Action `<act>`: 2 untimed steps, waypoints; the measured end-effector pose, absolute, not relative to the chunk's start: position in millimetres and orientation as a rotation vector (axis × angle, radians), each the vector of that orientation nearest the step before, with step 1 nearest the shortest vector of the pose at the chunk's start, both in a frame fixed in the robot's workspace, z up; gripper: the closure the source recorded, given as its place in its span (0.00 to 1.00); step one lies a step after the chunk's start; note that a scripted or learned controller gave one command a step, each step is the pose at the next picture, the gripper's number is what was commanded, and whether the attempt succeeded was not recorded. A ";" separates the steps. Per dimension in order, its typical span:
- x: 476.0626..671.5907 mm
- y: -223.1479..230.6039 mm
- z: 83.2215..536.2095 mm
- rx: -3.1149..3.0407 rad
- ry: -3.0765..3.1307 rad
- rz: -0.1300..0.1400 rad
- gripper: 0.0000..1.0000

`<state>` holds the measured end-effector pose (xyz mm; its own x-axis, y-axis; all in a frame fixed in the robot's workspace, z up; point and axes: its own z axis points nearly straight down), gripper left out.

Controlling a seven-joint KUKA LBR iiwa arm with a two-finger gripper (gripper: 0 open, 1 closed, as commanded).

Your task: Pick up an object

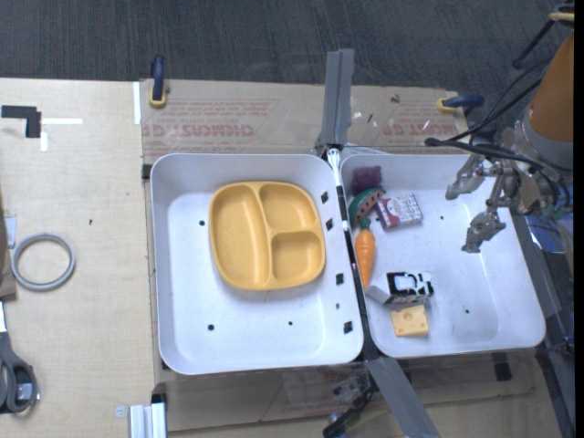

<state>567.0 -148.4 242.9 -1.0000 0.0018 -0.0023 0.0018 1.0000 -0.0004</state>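
Observation:
The right bin (474, 322) holds several small things along its left side: a purple item (367, 174), a green item (368, 201), a red-and-white packet (400, 211), an orange carrot (365, 254), a black-and-white box (408, 286) and a yellow cheese wedge (411, 320). My gripper (472, 213) hangs over the right part of this bin, well to the right of those things. Its two fingers stand apart, one higher (461, 181) and one lower (481, 231), with nothing between them.
The left bin (182, 336) carries a yellow divided plate (266, 235). A grey divider post (338, 99) rises between the bins at the back. On the bench at the left lie a grey tape ring (41, 261) and scissors (14, 381). Cables trail at the right.

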 end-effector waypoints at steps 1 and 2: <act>566.3 -132.2 154.4 0.693 3.063 -0.001 0.00; 507.4 -110.7 94.4 0.242 3.133 0.000 0.00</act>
<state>507.4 -110.7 94.4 -0.9881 0.1538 0.0004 0.1538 0.9881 0.0000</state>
